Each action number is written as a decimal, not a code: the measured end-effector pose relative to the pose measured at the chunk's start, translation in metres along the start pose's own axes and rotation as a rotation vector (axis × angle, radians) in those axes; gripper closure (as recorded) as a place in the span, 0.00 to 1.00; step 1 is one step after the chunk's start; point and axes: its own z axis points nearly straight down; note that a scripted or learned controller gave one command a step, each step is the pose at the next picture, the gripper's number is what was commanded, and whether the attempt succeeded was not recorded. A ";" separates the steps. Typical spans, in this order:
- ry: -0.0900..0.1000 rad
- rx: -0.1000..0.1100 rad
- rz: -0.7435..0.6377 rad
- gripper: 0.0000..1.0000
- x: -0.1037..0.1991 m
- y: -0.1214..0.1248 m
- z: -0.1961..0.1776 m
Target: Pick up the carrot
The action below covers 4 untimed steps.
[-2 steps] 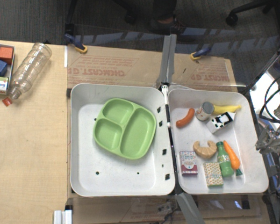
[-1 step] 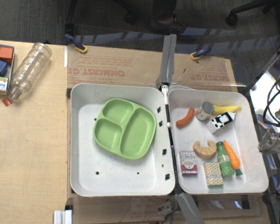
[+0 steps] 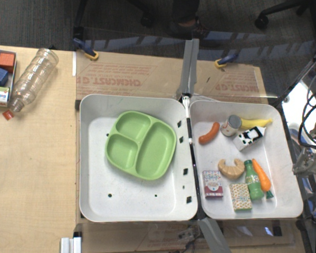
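From my console I judge the approach is yet to start, and I cannot tell the gripper's state; I'd come straight down on the small orange carrot (image 3: pixel 261 175) with the jaws across its width, since a green plastic bottle (image 3: pixel 253 180) lies touching its left side. Left to right, the left white bin (image 3: pixel 91 199) holds a green three-compartment plate (image 3: pixel 141 144). The right white bin (image 3: pixel 285 209) holds a sausage (image 3: pixel 209 133), a croissant (image 3: pixel 231 168), two small cartons, then the carrot near the right wall.
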 end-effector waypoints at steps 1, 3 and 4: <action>0.000 -0.002 -0.143 1.00 0.002 0.005 0.002; -0.002 -0.002 -0.426 1.00 -0.002 -0.003 0.000; -0.001 -0.003 -0.544 1.00 0.002 0.005 -0.001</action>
